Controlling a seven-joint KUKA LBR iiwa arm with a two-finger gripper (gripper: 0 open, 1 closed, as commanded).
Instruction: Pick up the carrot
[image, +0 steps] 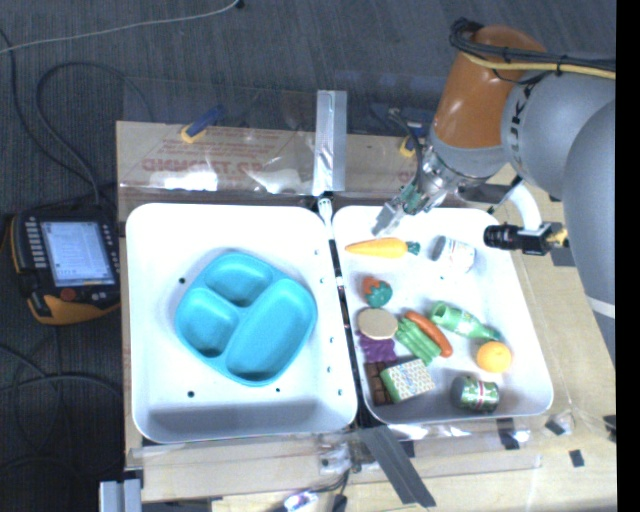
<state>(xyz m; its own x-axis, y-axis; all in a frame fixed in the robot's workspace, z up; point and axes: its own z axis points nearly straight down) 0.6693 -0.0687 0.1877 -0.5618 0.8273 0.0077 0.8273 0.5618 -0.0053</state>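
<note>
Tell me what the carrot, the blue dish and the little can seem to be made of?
The carrot looks like moulded plastic: even orange, smooth, with a green tip. The blue dish also looks plastic, a matte turquoise with rounded compartments. The can shows a bright sheen, so perhaps metal, though it may be a plastic toy.

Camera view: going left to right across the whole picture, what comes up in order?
Handheld control pendant → blue divided tray in the left bin → carrot at the far edge of the right bin → gripper just above it → orange fruit.
</note>
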